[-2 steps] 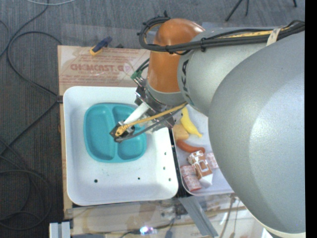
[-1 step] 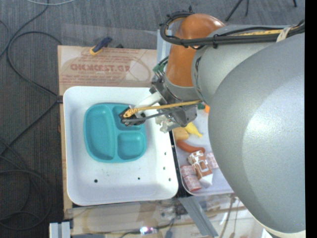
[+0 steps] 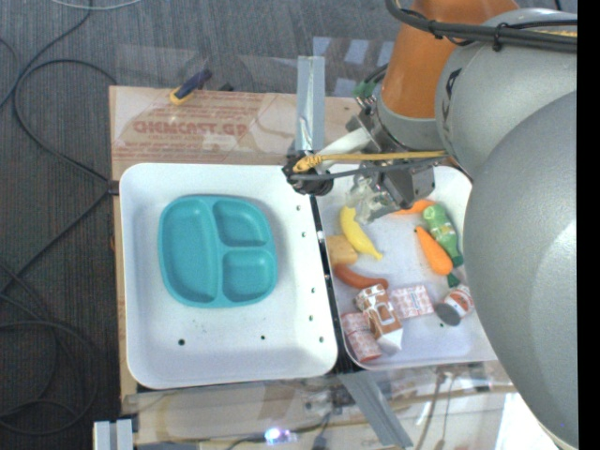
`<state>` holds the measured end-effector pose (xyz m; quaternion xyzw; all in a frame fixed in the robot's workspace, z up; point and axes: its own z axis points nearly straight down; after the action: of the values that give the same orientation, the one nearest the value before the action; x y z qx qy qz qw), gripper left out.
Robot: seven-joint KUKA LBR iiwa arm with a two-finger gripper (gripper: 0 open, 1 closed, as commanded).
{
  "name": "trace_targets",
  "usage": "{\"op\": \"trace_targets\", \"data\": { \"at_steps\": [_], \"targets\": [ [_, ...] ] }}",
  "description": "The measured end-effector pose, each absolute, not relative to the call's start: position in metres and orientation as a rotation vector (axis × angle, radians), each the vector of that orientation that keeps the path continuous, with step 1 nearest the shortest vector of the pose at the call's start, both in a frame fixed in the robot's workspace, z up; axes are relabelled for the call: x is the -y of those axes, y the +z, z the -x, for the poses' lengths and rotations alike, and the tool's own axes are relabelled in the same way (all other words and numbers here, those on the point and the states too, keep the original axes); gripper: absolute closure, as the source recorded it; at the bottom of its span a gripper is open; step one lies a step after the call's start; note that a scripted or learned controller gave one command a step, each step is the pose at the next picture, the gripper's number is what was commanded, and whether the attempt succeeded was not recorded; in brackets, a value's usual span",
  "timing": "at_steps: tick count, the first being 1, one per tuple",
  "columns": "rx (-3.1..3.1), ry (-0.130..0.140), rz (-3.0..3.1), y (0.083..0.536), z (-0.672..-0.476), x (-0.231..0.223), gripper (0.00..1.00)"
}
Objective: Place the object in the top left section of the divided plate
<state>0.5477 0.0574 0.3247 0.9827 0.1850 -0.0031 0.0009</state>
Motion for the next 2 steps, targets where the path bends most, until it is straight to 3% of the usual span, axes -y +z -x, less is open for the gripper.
{"op": "trace_targets", "data": {
  "at_steps": [1, 2],
  "targets": [
    [-0.69, -0.012, -3.062, 0.253, -0.537, -0.086, 1.0],
    [-0.998, -0.015, -2.977, 0.141, -0.588, -0.18, 1.0]
  ]
}}
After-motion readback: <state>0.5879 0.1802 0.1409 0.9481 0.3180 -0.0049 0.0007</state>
